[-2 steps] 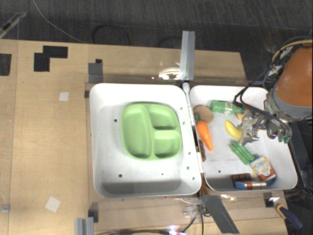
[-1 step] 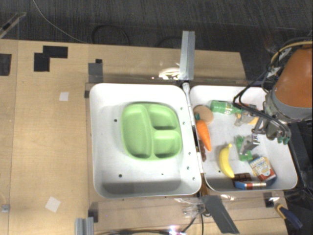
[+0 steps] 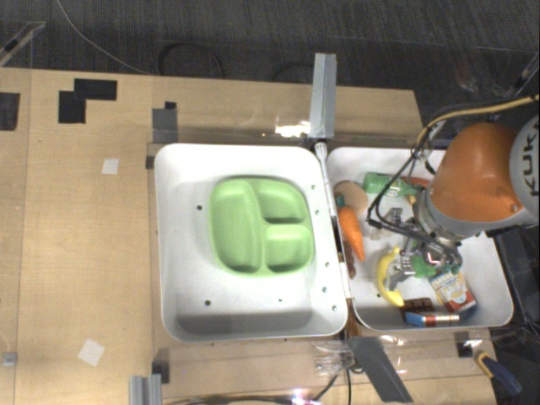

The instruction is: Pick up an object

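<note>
Your claw (image 3: 415, 264) hangs low in the right bin (image 3: 498, 306); can't tell its grip state. Banana (image 3: 388, 278) just left of it, touching or nearly. Juice carton (image 3: 451, 292) just right. Carrot (image 3: 352, 233) further left by the divider. Green tray (image 3: 257, 224) far left in the other bin (image 3: 181, 226).

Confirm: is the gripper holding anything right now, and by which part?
Cannot tell. The gripper is low in the right bin, beside the banana; nothing shows between its fingers.
</note>
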